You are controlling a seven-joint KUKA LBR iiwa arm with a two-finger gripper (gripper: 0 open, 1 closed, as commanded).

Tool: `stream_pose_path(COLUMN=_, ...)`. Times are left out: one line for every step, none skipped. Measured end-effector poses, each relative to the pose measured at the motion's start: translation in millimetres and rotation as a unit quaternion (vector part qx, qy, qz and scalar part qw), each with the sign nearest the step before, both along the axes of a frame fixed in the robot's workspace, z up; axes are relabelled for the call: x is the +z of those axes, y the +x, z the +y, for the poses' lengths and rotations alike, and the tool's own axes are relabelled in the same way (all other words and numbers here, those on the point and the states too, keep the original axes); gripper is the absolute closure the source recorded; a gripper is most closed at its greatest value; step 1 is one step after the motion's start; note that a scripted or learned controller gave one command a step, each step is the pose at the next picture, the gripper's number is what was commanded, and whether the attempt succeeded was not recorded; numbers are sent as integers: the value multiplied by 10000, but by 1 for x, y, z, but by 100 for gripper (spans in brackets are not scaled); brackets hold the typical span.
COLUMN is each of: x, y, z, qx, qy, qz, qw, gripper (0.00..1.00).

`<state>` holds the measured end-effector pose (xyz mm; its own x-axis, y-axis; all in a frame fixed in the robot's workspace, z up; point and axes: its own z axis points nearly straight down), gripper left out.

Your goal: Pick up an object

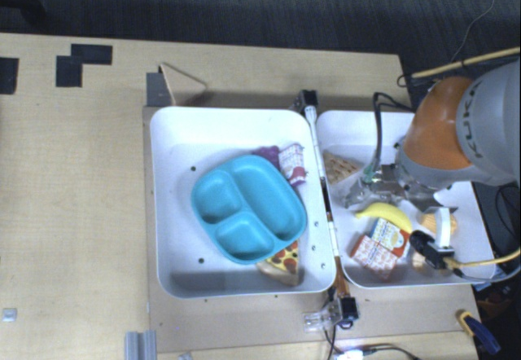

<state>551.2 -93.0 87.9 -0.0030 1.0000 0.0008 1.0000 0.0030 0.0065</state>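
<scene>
My gripper point(368, 187) hangs low over the middle of the right bin point(354, 126), under the grey wrist with its orange band. A yellow banana point(385, 212) lies just below and to the right of it, close to its metal tip. A red and white carton point(378, 248) lies in front of the banana. A tan waffle-like piece point(339, 166) rests to the gripper's upper left, near the bin's left wall. Nothing can be seen held.
The left bin point(175, 187) holds a large blue divided plate point(248, 208), a purple and white packet point(289, 161) behind it and a pizza slice point(281, 262) poking out at its front. A ridge point(321, 187) separates the two bins.
</scene>
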Motion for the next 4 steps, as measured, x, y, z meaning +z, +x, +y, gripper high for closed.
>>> stream_pose_path(x=12, y=3, z=0, qx=7, qy=-8, qz=-40, qw=10000, gripper=100)
stream_pose_path(x=12, y=2, z=0, qx=8, qy=-8, qz=-39, qw=10000, gripper=0)
stream_pose_path(x=-1, y=60, z=5, qx=10, qy=-5, qz=-6, qw=10000, gripper=0)
stream_pose_path(x=0, y=-16, z=-29, qx=-5, qy=-16, qz=-6, qw=10000, gripper=0)
